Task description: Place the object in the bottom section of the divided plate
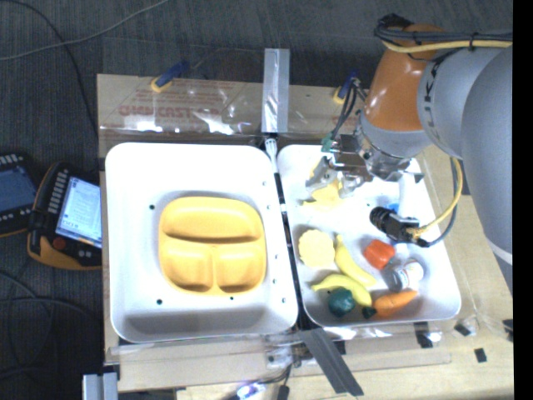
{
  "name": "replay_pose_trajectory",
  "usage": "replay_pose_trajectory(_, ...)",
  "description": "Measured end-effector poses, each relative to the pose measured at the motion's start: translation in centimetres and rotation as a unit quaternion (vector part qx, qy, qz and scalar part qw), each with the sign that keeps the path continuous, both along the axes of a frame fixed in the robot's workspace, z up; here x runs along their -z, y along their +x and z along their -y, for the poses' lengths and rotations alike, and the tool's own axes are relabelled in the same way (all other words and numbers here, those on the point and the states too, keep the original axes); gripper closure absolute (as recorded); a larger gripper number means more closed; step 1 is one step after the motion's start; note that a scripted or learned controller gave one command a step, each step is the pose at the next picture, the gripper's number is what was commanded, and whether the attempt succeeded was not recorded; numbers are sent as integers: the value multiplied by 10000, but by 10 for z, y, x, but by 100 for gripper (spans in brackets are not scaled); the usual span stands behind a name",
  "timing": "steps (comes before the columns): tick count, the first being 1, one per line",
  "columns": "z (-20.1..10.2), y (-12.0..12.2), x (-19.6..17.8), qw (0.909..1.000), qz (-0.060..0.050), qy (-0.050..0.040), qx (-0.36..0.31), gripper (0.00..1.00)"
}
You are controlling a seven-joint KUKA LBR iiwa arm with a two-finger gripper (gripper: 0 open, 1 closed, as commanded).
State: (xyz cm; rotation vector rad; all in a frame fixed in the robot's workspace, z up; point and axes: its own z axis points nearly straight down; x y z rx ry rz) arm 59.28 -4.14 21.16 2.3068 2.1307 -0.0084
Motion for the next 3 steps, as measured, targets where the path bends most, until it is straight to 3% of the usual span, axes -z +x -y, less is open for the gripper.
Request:
replay_pose_trajectory(1, -48, -19, 29, 9935, -4, 25, -1141, 100)
replay_pose_trajectory(2, -145, -22, -15, 9896, 0, 23, -1437, 100)
replay_pose_trajectory(3, -145, -22, -15, 9896, 0, 24, -1436, 0)
